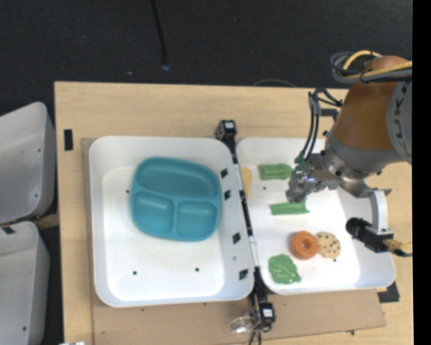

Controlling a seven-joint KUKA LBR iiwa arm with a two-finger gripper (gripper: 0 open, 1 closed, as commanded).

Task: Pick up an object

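Down at the gripper (299,190), the tips sit right over the flat green strip (289,208) in the right bin (359,275); I cannot tell how they stand. That strip looks thin, light and stiff, so pinch it across its narrow width, mid-length. Nearby lie an orange donut (304,244) and a cookie (328,245).

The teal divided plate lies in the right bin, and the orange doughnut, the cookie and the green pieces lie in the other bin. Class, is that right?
Not quite. The camera view shows the teal divided plate in the left bin, not the right one. The rest holds: the orange doughnut, the cookie and the green pieces lie in the other bin.
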